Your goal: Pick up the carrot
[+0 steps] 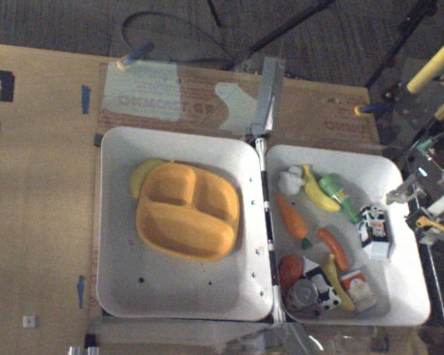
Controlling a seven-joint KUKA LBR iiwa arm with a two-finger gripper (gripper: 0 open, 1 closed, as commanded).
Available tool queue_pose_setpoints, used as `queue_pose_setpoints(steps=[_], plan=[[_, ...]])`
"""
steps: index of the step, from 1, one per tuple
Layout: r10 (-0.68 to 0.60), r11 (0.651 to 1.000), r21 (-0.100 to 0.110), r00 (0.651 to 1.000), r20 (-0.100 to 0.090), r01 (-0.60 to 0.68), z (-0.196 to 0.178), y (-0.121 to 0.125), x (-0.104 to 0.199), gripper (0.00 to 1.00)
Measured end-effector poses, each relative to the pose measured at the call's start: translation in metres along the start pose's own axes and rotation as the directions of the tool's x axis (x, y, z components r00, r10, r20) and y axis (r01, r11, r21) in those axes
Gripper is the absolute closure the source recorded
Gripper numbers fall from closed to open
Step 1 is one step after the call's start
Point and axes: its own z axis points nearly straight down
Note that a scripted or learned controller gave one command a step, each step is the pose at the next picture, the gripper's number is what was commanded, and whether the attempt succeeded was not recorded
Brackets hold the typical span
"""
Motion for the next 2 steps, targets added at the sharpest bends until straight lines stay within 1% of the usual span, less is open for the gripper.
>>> queue_pose_setpoints(steps=[1, 2], plan=[[-0.243, 0.97, 0.003, 0.97, -0.005, 0.243, 0.054, 0.015, 0.001, 0.0], [-0.427, 0.904, -0.002, 0.904, -0.002, 0.427, 0.064, 0.022, 0.031, 0.0]])
